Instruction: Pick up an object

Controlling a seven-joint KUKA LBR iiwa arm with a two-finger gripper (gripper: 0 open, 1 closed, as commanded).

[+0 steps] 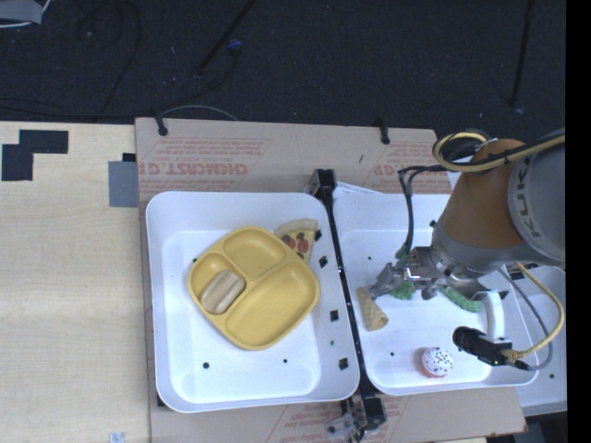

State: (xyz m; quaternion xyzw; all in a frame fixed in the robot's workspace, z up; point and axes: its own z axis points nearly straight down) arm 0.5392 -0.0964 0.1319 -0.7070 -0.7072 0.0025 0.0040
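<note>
The arm reaches into the right bin [397, 381] from its right edge, and the gripper [399, 282] hangs low near the middle of that bin, close above a green object [459, 299] that lies partly under the wrist; whether the tool is released or clenched cannot be told from this slanted view. Just beside it, toward the bin's left wall, lies a tan cone-shaped piece [372, 309], and a white speckled ball [436, 362] sits near the front edge. The left bin [175, 358] carries a yellow divided plate [256, 286] with a tan roll in one compartment, and a pizza-slice toy [297, 237] just beyond the plate. To do this step well, the arm should settle on one target, probably the green object or the cone, centre squarely over it and descend straight, so that neither neighbour gets nudged aside
</note>
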